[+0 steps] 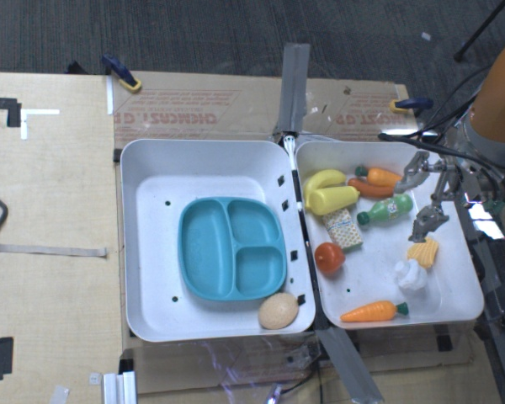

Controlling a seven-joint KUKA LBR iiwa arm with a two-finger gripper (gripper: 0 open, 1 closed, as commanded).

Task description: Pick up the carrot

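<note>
The carrot (373,312) lies untouched at about 6 o'clock in the right bin (454,310), while the gripper (427,194), fingers spread and empty, hovers at 2 o'clock, so picking is not yet begun.

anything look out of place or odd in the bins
One thing: the egg lies on the left bin's floor beside the blue divided plate, not in a compartment. The other toy food, including both carrots, lies loose in the right bin.
</note>
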